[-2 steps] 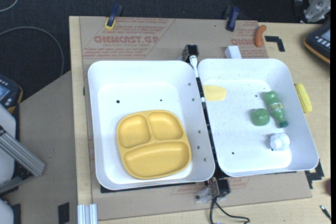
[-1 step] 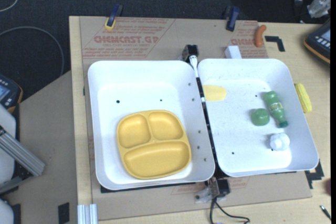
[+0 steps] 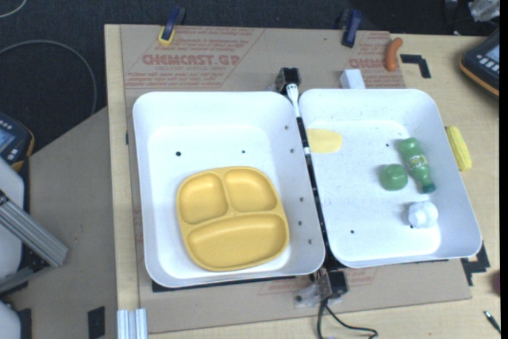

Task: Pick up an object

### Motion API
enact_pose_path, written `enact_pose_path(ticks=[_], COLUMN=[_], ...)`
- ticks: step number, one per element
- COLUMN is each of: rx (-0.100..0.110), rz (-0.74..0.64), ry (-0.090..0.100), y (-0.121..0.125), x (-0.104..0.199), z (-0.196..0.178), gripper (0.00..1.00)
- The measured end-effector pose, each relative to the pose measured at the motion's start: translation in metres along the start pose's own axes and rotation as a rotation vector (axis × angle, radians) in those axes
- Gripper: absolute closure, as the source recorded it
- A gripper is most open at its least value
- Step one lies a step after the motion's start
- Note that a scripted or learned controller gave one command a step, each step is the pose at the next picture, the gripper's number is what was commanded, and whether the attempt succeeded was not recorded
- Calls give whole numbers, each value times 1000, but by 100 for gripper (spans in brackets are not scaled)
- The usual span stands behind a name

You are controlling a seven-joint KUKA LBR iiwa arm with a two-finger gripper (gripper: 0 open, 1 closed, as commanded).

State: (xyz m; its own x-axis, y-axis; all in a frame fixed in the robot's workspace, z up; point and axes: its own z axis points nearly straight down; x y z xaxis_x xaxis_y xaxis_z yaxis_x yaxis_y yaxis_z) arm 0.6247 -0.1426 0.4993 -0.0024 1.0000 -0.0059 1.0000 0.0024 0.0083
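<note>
Two white bins side by side on a brown board printed CHEMCAST (image 3: 190, 58). In left bin (image 3: 147, 171), toward its near half, a yellow divided plate (image 3: 230, 218) lying flat, three compartments up, two small ones at the far side and one large at the near side. In right bin (image 3: 357, 198), four loose items: pale yellow flat piece (image 3: 324, 140) at far left, just beside the wall shared with the left bin; green bottle (image 3: 417, 163) lying on its side toward the right wall, long axis running far to near; round green object (image 3: 393, 176) just left of the bottle, touching or nearly so, cannot tell which; small white object (image 3: 421, 214) nearer the camera, below the bottle, apart from it. Pale yellow piece well apart from the other three. Yellow strip (image 3: 459, 148) along the right bin's right rim. Orange object (image 3: 393, 54) on the board beyond the right bin. Blue clamps (image 3: 350, 26) on the board's far edge. Gripper opening and hold: cannot tell; likewise its position relative to any of the items. All bin items resting on bin floors, none lifted.
</note>
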Motion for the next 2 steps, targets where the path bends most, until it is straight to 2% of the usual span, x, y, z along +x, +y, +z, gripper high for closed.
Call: enact_pose_path(ticks=[1, 2], rx=[21, 12], rz=[1, -4], ry=[9, 9], y=[-17, -69], x=[27, 97], z=[111, 98], gripper=[100, 100])
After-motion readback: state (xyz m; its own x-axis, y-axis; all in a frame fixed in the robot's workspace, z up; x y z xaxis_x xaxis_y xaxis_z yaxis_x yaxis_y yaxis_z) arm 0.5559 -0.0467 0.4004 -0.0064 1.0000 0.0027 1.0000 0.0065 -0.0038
